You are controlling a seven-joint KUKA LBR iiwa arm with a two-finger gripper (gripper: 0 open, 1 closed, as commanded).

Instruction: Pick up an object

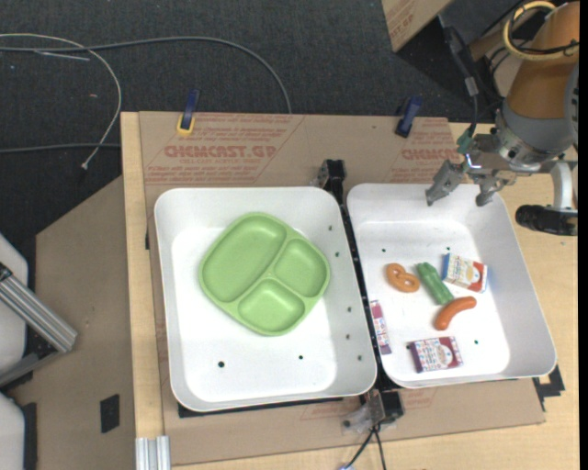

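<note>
My end effector (pixel 466 185) hangs over the far edge of the right bin (pixel 524 303), fingers spread apart with nothing between them. The pretzel (pixel 401 277), green piece (pixel 434 282) and sausage (pixel 455 312) lie nearer, well apart from it.

Place: a robot lab or test workshop.
Counter (pixel 276 138): a cardboard sheet, held by blue clamps (pixel 189 103).
Floor: dark carpet with loose cables (pixel 110 64).
Gear: two white bins (pixel 175 275) side by side, a metal rail (pixel 32 307), a cardboard box (pixel 413 18).
</note>
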